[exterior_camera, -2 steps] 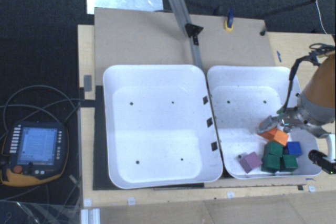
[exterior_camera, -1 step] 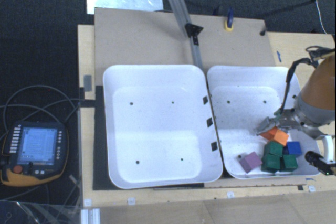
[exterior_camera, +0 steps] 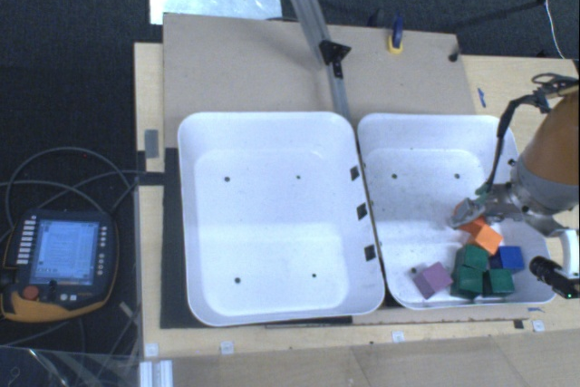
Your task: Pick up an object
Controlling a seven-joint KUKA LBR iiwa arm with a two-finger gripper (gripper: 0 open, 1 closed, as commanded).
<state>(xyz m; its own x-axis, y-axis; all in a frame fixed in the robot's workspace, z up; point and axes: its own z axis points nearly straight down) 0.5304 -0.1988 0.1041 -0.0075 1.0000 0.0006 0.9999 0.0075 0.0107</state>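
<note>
Two white bins sat side by side on the bench: the left bin (exterior_camera: pixel 272 213) and the right bin (exterior_camera: pixel 426 168), whose near-right corner held a cluster of blocks. The arm (exterior_camera: pixel 553 159) reached in from the right, its gripper (exterior_camera: pixel 471 215) low over that cluster; finger state could not be told. The cluster comprised green blocks (exterior_camera: pixel 476 272), a purple block (exterior_camera: pixel 432 278), a blue block (exterior_camera: pixel 509 257) and an orange block (exterior_camera: pixel 487 237) just beside the gripper, none seen between the fingers.
</note>
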